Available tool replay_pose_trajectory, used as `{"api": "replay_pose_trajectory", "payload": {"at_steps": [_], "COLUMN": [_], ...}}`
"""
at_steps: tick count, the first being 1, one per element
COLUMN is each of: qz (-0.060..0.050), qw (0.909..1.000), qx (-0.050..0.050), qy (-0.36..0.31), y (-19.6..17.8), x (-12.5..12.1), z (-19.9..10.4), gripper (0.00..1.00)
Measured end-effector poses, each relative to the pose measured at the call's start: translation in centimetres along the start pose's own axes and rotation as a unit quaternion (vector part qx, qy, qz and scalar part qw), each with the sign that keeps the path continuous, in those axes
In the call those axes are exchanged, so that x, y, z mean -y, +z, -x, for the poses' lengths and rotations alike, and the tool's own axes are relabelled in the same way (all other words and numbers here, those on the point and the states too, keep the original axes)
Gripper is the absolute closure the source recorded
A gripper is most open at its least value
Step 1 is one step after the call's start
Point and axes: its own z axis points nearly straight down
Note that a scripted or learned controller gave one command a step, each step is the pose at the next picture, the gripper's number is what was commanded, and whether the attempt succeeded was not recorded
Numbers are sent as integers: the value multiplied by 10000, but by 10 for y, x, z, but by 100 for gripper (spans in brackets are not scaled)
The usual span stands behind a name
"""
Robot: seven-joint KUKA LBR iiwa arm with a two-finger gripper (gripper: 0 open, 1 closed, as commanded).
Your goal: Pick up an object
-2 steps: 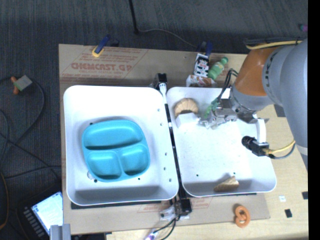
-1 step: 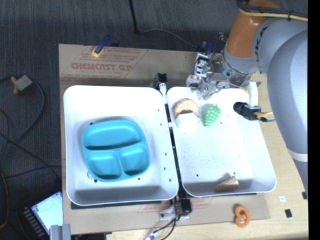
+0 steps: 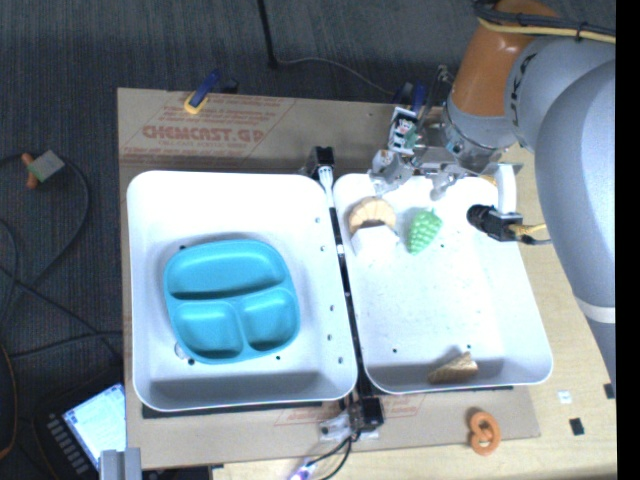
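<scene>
Camera view from above gives me both white bins side by side on the bench, with the arm (image 3: 560, 108) coming in from the right of the frame, its orange band (image 3: 488, 63) sitting near the upper right. I see the gripper (image 3: 418, 173) hanging over the upper edge of the right bin (image 3: 500, 338), its fingers spread apart, one at the left (image 3: 385, 171) and one at the right (image 3: 440, 183), with nothing between them as far as I can make out. Just below it, in the upper part of that bin, lies a green knobbly object (image 3: 423, 230), close under the right finger (touching or not, I cannot tell). Beside it to the left, against the bin's left wall, rests a tan, bread-like piece (image 3: 368, 213). A small brown wedge (image 3: 455, 369) lies at the lower edge of the same bin, well apart from the others. In the left bin (image 3: 160, 368) I have a blue divided tray (image 3: 232, 299) lying flat, near the middle. Outside the bins, an orange ring-shaped item (image 3: 485, 431) sits on the bench at the lower right, and a blue and yellow clamp (image 3: 202, 92) sits at the board's upper left.
</scene>
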Motion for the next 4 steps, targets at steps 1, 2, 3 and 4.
{"api": "replay_pose_trajectory", "payload": {"at_steps": [1,2,3,4], "qz": [-13,-8,-8,-7], "qw": [10000,10000,10000,10000], "qx": [-1,-3,-15,-10], "qy": [8,4,-5,1], "y": [80,70,0,0], "x": [69,69,185,140], "z": [15,14,-83,-105], "gripper": [0,100,100,100]}}
